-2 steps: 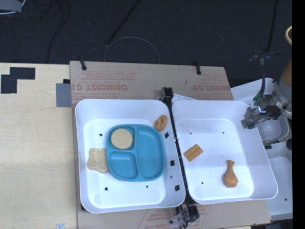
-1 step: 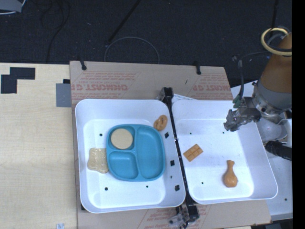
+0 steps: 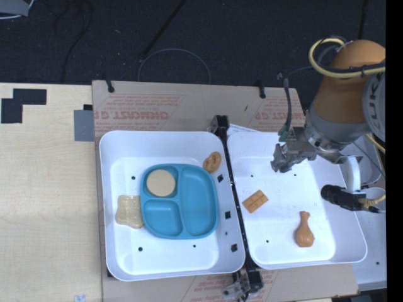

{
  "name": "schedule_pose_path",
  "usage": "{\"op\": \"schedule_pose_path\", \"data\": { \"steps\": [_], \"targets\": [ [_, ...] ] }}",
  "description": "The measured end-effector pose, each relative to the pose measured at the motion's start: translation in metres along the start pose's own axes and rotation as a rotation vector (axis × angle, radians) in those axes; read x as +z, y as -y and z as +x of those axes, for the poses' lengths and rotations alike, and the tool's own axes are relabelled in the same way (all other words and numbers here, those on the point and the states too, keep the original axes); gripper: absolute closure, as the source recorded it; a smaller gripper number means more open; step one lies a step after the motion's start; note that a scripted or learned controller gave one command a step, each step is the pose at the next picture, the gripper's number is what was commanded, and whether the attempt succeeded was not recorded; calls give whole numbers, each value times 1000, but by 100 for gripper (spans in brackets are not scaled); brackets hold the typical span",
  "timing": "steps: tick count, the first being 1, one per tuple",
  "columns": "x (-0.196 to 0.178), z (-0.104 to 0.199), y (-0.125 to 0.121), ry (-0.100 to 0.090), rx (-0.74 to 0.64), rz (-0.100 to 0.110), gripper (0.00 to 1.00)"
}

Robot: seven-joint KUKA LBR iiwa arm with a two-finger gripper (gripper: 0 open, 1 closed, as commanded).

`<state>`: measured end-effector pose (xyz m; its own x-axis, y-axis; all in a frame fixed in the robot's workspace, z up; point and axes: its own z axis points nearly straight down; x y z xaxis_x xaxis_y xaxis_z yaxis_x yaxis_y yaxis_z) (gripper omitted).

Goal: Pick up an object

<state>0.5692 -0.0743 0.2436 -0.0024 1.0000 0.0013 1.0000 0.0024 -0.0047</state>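
Seen from above at a slant, two shallow white plastic bins sit side by side on a pale wooden bench (image 3: 44,187), resting on a sheet of brown cardboard (image 3: 182,109) printed with red lettering.

Inside the left bin (image 3: 116,257) lies a blue plastic tray with three compartments (image 3: 179,201). A round tan disc like a cracker or biscuit (image 3: 160,182) rests in the tray's upper left compartment. Just beside the tray's left edge, on the bin floor, lies a pale beige ragged slab like a piece of bread (image 3: 129,211). Near the bin's upper right corner, just off the tray, sits a small brown pretzel-shaped piece (image 3: 212,162).

Inside the right bin (image 3: 343,253) are two loose things, well apart. A small orange-tan rectangular waffle-like piece (image 3: 255,201) lies near the bin's left side. A tan toy drumstick (image 3: 304,230) lies toward the lower right, its narrow end pointing up the frame.

A grey arm with an orange band (image 3: 349,74) reaches in from the right, a yellow cable looped above it. Its dark pincer (image 3: 284,159) hangs over the upper part of the right bin — above and to the right of the waffle piece, apart from both loose things. Nothing shows between its parts, and whether it is spread or closed I cannot tell — it reads as a dark cluster.

Dark carpet with black cables (image 3: 170,55) runs behind the bench.
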Motion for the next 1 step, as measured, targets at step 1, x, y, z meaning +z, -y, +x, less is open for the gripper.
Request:
{"op": "schedule_pose_path", "data": {
  "steps": [1],
  "targets": [
    [14, 52, -15, 0, -2, 0, 100]
  ]
}}
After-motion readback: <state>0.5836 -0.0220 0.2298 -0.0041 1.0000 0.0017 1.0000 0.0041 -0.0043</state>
